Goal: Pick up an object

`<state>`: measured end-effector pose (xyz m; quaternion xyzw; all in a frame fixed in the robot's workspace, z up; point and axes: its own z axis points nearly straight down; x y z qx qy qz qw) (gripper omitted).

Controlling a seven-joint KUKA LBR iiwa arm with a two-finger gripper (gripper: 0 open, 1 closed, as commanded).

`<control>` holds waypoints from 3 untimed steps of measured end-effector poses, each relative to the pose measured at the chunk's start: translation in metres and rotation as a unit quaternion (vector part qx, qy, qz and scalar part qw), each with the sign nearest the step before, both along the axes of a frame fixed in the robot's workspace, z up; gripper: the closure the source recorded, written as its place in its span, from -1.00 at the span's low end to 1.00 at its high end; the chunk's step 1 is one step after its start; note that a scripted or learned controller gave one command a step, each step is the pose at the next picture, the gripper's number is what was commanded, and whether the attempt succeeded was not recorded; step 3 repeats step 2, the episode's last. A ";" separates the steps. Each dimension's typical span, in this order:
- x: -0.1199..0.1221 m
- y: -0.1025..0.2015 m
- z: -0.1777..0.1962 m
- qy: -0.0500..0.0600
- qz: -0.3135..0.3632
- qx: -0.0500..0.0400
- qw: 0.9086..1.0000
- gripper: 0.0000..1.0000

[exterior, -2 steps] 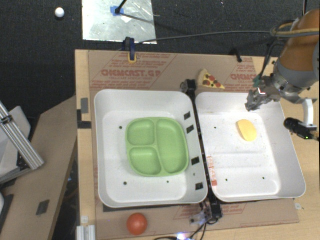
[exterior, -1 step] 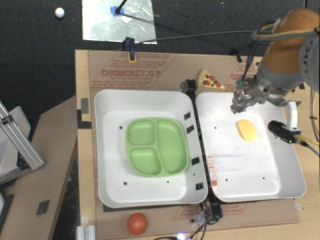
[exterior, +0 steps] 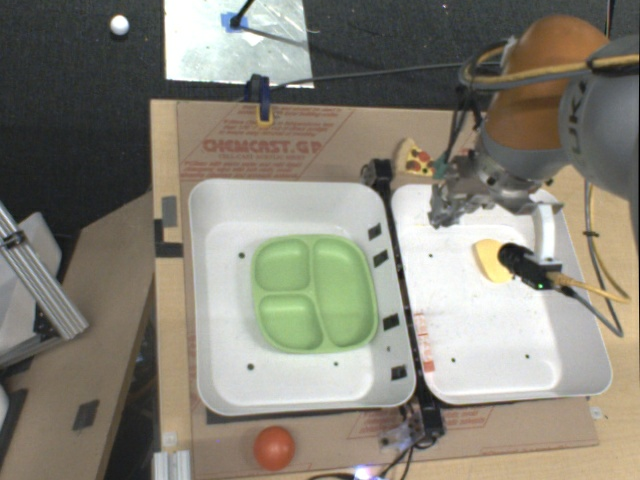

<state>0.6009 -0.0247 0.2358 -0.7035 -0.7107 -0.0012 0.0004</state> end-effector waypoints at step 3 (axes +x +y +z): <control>-0.026 0.096 -0.011 0.001 0.000 0.000 1.000 1.00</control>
